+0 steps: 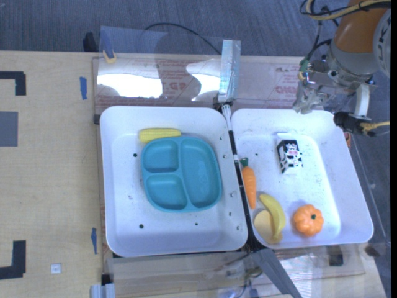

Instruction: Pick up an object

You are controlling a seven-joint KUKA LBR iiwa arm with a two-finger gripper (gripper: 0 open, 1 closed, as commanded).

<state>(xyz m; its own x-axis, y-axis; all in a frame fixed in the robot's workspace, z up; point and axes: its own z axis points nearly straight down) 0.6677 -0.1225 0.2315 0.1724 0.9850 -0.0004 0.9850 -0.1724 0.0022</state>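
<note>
Bins (118, 228) on seemingly wooden bench (43, 166).

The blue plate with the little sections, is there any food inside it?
No food sits in the blue plate; all three sections look bare. A yellow corn cob lies just beyond its far edge, in the left bin. Whatever is underneath the plate is covered.

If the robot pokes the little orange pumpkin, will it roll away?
Probably a bit. The pumpkin looks round and smooth, so a push may set it rolling, though the bin wall close by should stop it. Its shine hints it could slip between fingers. It looks like a toy, so likely light.
</note>
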